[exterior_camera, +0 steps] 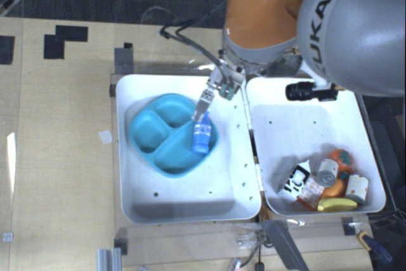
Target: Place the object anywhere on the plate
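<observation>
Now the tool (202,105) hangs over the blue plate (152,130) in the left bin (184,209); whether it grips I cannot tell. Just beneath it, the small blue object (201,138) lies on the plate's right compartment. Release fully, then lift straight up, avoiding a snag.

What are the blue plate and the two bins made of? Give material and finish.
Blue plate: probably moulded plastic, matte to satiny; even colour, soft rounded dividers between compartments. Left bin and right bin: likely thin formed white plastic, smooth, slightly glossy; rounded corners, though painted metal cannot be ruled out.
</observation>
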